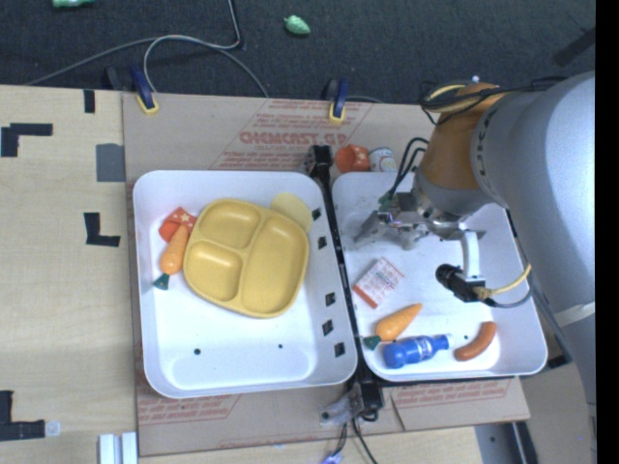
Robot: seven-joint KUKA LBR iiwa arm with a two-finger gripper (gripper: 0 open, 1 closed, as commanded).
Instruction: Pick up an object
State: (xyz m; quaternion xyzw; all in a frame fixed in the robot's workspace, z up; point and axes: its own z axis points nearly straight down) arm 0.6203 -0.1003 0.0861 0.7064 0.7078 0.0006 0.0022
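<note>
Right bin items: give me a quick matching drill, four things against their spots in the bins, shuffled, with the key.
Things:
1. blue plastic bottle
2. yellow divided plastic plate
3. brown toy sausage
4. small red-and-white packet

Places:
A. left bin, middle
B. right bin, near right corner
C. right bin, centre left
D. right bin, near edge, just below the orange toy carrot

Pairs: 1-D, 2-A, 3-B, 4-C

Big grey robot arm (pixel 542 162) cut by right edge; hides right white plastic bin's (pixel 426 370) far corner. Pale yellow round piece (pixel 292 207) half-hidden behind yellow divided plate (pixel 246 256).
</note>
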